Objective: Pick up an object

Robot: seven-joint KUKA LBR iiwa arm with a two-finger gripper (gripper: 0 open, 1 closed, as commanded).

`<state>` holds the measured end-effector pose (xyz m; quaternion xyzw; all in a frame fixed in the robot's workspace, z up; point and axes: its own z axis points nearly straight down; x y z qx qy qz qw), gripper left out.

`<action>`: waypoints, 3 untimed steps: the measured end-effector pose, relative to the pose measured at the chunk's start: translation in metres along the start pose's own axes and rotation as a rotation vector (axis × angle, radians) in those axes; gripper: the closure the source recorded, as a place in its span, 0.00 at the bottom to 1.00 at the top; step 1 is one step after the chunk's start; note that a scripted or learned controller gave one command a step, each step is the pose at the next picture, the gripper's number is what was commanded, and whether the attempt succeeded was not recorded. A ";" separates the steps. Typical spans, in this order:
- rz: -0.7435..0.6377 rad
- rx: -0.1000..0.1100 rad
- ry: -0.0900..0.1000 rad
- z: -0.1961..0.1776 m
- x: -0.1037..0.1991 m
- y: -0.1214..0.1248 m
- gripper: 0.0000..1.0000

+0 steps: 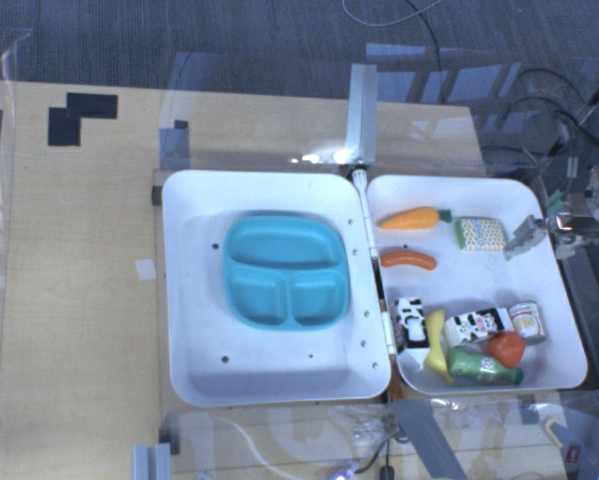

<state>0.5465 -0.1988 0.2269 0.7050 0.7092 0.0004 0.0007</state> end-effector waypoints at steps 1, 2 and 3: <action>0.000 0.000 0.000 0.000 0.000 0.000 0.00; -0.061 -0.004 0.000 0.132 0.030 0.025 0.00; 0.312 -0.009 0.000 0.139 0.024 0.079 0.00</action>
